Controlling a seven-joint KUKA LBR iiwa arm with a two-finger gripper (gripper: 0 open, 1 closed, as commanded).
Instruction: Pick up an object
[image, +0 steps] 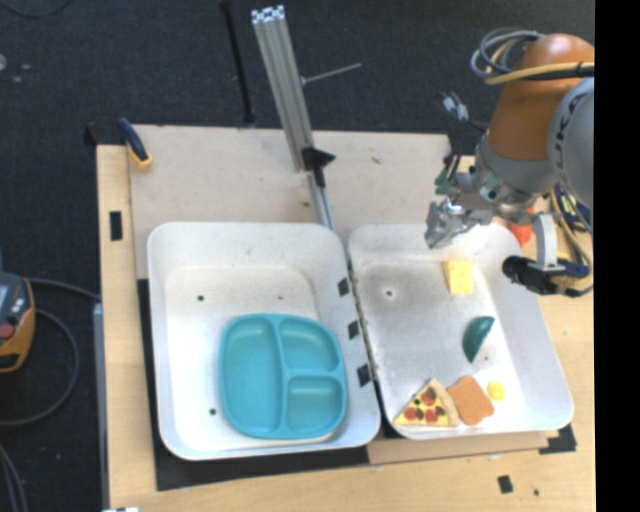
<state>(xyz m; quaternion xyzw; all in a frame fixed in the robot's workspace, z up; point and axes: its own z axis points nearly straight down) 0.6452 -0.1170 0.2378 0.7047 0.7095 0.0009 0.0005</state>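
The left bin (180, 260) holds a teal tray (283, 376). In the right bin (400, 300), a pizza slice (425, 408) and an orange piece (470, 400) lie touching at the near edge, a small yellow bit (495, 391) just beside them, a green wedge (478, 337) farther up, and a yellow block (459, 277) near the far rim. The gripper (443, 226) hovers above that rim, just beside the block; whether it is open I cannot tell. The block looks light, stiff and toy-like, so squeezing its flat opposite sides should hold best.
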